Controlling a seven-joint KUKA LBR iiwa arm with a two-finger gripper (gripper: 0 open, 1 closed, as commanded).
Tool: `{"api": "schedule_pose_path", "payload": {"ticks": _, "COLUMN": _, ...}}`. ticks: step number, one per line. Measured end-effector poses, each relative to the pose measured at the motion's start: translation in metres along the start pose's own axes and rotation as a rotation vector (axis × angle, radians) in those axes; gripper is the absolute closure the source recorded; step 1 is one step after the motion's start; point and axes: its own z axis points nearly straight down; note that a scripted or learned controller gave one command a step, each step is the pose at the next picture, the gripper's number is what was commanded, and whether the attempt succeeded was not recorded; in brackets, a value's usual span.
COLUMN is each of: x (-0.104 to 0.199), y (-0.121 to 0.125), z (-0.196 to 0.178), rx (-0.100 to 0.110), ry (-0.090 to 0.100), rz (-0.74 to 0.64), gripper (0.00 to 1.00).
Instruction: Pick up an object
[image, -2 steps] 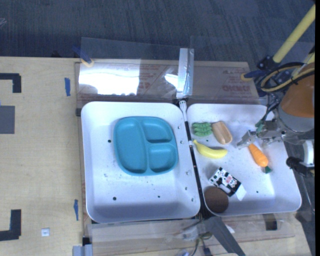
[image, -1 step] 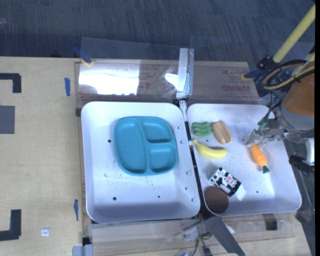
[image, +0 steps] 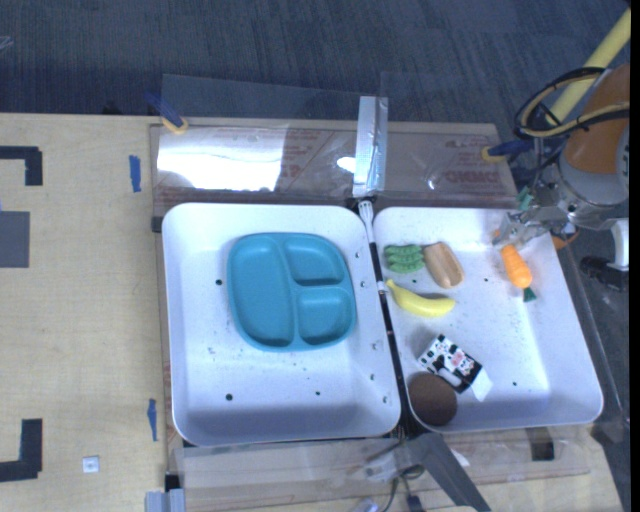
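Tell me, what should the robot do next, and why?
Probably lower the tool a little onto the carrot. It hangs at the right bin's far corner, just above the carrot, which lies apart from the banana and bread roll.

We are seeing glossy white plastic bins (image: 270, 420), a matt blue plastic tray (image: 292, 290), and a pale wooden bench (image: 80, 320).

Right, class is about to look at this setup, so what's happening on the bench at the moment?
A robot arm reaches in from the right, its end effector over the far right corner of the right bin, just above a carrot. The banana, green toy, bread roll, patterned block and brown disc lie untouched in that bin. A blue divided tray sits in the left bin.
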Motion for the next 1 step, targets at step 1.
{"api": "schedule_pose_path", "payload": {"ticks": 1, "x": 0.0663, "y": 0.0087, "z": -0.0914, "rx": -0.013, "ry": -0.002, "rz": 0.060, "gripper": 1.00}}
